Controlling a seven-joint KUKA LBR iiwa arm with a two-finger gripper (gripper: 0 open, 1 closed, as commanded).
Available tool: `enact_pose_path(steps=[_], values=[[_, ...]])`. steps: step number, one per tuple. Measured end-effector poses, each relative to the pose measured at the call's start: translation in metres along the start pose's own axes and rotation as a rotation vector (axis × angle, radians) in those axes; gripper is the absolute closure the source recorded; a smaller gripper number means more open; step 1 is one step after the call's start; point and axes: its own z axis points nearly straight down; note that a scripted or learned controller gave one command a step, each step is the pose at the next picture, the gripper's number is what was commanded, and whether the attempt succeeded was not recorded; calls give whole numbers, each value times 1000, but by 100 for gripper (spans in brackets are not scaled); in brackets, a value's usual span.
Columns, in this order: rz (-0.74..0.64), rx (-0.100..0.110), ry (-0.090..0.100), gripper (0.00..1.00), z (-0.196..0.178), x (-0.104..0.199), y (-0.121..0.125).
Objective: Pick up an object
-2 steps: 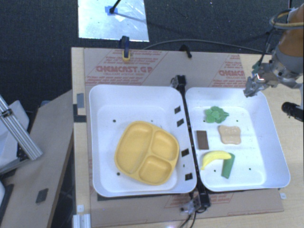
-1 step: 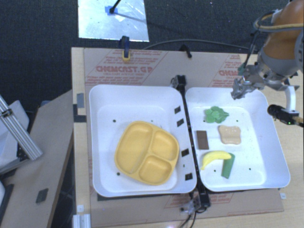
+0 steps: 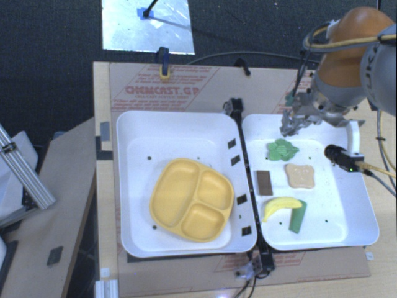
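Note:
The right bin (image 3: 353,228) holds several small items: a green leafy piece (image 3: 282,149), a tan toast slice (image 3: 300,176), a brown rectangular block (image 3: 264,182), a yellow banana (image 3: 280,208) and a dark green stick (image 3: 298,216). My gripper (image 3: 290,126) hangs over the back of that bin, just above and behind the green leafy piece. Nothing shows between its fingers.
The left bin (image 3: 136,135) carries a yellow divided tray (image 3: 192,198). A black divider strip (image 3: 245,179) runs between the two bins. A blue clamp (image 3: 164,63) stands at the back edge of the board.

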Motion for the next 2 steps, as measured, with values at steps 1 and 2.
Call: enact_pose_path(steps=[1,2], values=[[0,-1,0,100,-6,41,-19],[1,0,-1,100,5,92,-32]])
